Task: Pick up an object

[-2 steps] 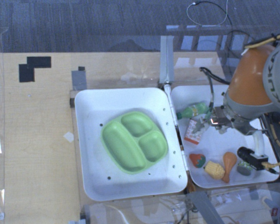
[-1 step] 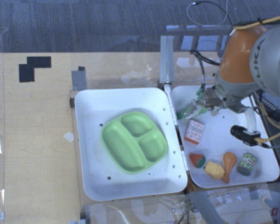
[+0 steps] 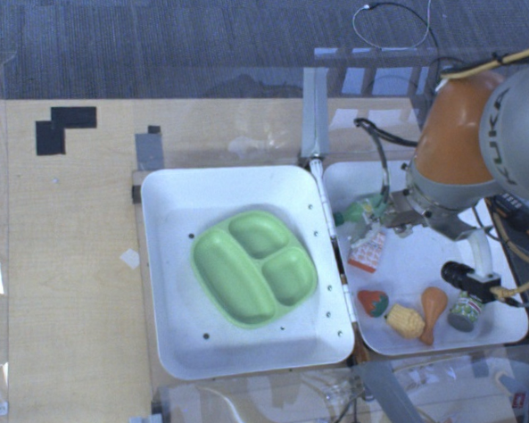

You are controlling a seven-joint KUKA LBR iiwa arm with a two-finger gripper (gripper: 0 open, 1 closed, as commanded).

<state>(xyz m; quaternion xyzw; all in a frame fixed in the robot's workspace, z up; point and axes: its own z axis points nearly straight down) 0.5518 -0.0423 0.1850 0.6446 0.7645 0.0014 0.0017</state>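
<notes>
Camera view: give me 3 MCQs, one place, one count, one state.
1. Where is the green tray?
A. left bin
B. right bin
C. on the bench

2. How many compartments does the tray have?
A. two
B. three
C. five

3. How does the tray lie?
A. upside down
B. on its edge
C. flat, open side up

Answers:
1 A, it lies in the left bin, apart from the toy food in the right bin.
2 B, one long and two small.
3 C, the hollows face the camera.
</notes>
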